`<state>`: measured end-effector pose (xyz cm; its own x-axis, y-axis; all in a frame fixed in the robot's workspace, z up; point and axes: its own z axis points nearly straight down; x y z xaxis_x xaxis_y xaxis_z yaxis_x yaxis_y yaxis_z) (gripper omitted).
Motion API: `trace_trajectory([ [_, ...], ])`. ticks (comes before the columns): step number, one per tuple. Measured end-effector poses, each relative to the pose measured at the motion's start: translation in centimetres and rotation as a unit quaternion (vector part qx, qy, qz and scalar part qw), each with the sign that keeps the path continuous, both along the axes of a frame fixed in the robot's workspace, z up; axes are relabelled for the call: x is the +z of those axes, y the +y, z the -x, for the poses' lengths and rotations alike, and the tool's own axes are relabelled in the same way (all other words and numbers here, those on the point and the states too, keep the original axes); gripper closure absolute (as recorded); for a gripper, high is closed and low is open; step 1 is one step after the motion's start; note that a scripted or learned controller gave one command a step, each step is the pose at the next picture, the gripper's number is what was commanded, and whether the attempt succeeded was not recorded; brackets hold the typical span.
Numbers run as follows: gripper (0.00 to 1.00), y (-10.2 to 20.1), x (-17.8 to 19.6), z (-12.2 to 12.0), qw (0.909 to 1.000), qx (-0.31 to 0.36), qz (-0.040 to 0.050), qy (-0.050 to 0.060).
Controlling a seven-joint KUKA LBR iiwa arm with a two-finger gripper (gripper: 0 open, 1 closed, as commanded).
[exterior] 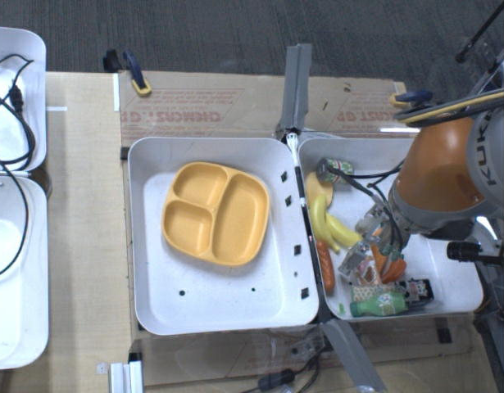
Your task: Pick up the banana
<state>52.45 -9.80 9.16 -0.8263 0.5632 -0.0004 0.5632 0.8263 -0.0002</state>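
Two white bins were seen from above, side by side on a desk (pixel 79 137). In the left bin (pixel 153 301) a yellow plate (pixel 215 213) with three compartments was laid flat, near the middle. The right bin (pixel 456 297) was crowded. The banana (pixel 325 218) was laid along that bin's left side, close to the wall between the bins, its stem end towards the far edge. Just beside it, nearer the camera, a sausage (pixel 325 267) was laid lengthwise. A green bottle (pixel 379 304) was laid on its side by the near wall, with a carrot (pixel 391 266) just above it. The arm (pixel 436 178), with its orange band, was reached in from the right over this bin. The claw (pixel 368 237) was lowered just right of the banana, among the clutter; whether it was wide or narrow could not be told, and nothing was seen held in it.
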Motion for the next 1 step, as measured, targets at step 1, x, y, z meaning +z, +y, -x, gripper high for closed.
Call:
trace_trajectory([
  [1,1.0,-0.06,0.96,-0.17,1.0,-0.002,0.0,-0.003],
])
